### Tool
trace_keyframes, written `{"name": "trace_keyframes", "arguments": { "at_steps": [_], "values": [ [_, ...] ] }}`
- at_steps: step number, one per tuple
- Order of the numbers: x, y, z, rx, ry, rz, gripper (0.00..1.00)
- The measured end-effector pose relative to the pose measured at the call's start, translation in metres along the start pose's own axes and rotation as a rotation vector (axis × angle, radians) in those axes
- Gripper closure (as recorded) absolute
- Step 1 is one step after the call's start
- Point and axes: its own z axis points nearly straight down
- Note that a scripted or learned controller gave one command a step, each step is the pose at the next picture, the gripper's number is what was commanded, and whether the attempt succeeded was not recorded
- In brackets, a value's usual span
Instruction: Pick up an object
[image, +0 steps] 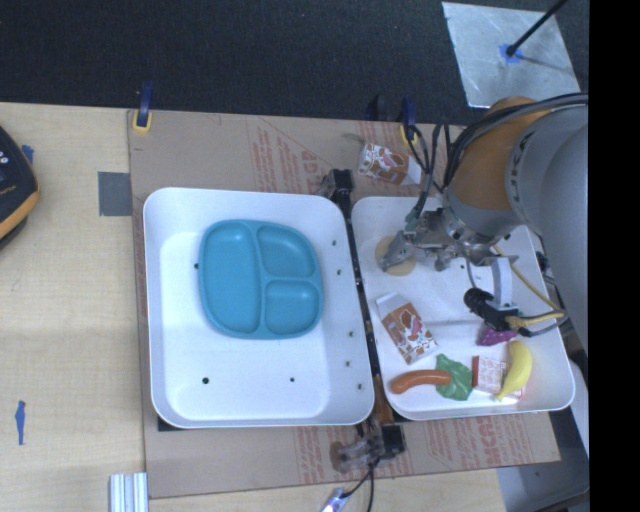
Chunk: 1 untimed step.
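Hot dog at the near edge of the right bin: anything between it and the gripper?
The gripper is low at the right bin's far left, above a tan object. The printed packet lies on the straight line to the hot dog; a lifted approach clears it.

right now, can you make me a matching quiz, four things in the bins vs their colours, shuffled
Things:
1. divided plate in the left bin
2. banana
3. sausage
4. leafy toy beside the sausage

Colours:
A. green
B. yellow
C. blue
D. orange-red

Pairs: 1-C, 2-B, 3-D, 4-A
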Motion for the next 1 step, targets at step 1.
{"name": "trace_keyframes", "arguments": {
  "at_steps": [1],
  "values": [
    [0.0039, 0.0291, -0.0001, 0.0, 0.0, 0.001, 0.0]
  ]
}}
